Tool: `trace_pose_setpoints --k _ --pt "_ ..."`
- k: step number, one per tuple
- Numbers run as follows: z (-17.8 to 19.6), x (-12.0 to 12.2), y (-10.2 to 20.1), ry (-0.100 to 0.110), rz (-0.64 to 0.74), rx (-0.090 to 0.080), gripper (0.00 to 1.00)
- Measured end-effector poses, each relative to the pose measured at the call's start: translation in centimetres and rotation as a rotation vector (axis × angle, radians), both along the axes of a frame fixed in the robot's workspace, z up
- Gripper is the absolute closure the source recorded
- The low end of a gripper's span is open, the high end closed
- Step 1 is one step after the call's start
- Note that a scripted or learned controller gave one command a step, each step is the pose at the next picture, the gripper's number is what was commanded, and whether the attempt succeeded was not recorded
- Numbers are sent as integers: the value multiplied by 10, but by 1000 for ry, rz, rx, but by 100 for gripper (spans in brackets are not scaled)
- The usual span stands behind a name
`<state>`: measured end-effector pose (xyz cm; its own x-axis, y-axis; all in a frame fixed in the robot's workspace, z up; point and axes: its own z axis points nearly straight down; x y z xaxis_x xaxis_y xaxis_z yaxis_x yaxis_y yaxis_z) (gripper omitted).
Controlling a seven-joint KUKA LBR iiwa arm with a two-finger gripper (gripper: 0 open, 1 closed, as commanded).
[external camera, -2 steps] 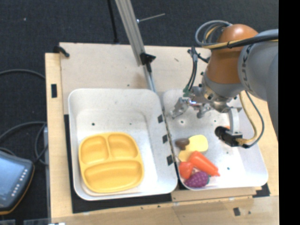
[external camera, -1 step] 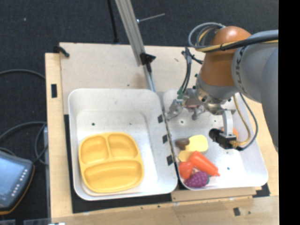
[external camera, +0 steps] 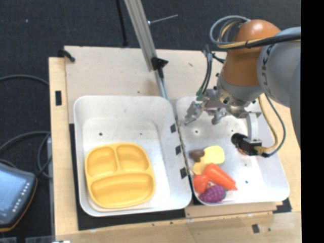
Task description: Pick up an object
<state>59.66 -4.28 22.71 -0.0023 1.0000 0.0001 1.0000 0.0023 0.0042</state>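
- The gripper (external camera: pixel 204 111) hangs over the far-left part of the right bin (external camera: pixel 268 184), fingers spread apart with nothing between them
- The toys sit heaped in that bin's near-left corner: a carrot (external camera: pixel 221 176), a yellow piece (external camera: pixel 213 155), a red piece (external camera: pixel 200 184) and purple grapes (external camera: pixel 214 193)
- The heap lies toward the bin's near edge from the gripper, well apart from it
- The carrot's long axis runs on a slant, tip toward the near right
- The left bin (external camera: pixel 101 113) holds a yellow tray (external camera: pixel 119 175)
- No readable writing or brand on anything
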Motion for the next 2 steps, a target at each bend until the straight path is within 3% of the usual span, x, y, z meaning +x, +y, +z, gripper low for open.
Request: trace_pose_setpoints --k 1,2 --pt "-27 86 62 0 5 1 0" --pt "-26 77 110 5 4 0 0"
